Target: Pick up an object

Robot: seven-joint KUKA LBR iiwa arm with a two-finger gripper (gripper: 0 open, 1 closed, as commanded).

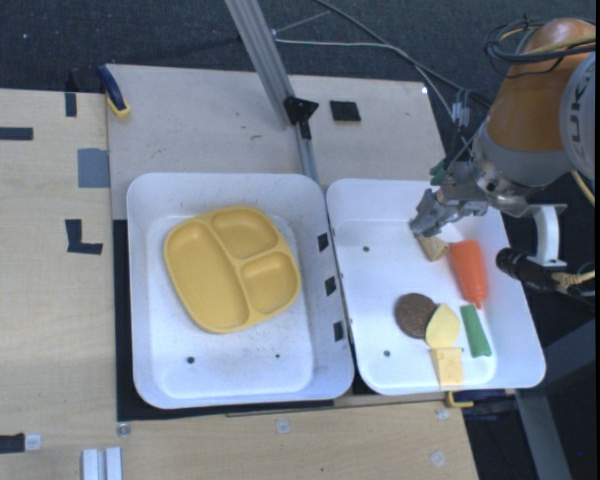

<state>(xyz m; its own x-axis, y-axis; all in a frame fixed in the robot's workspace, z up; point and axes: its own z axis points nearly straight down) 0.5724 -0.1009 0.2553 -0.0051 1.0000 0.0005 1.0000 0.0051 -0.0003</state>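
Observation:
The right white bin (380, 268) holds an orange carrot-shaped piece (469, 271), a brown round cookie (414, 314), a yellow piece (443, 328) with a yellow block (448, 365) below it, a green stick (475, 330) and a small tan piece (436, 248). My gripper (431, 223) hangs at the bin's upper right, just above the tan piece and left of the carrot's top. Nothing shows between its fingers.
The left white bin (150, 268) carries a yellow three-compartment plate (232, 266). A metal pole (265, 48) slants up from the gap between the bins. A blue and yellow clamp (113, 90) sits at the bench's upper left corner.

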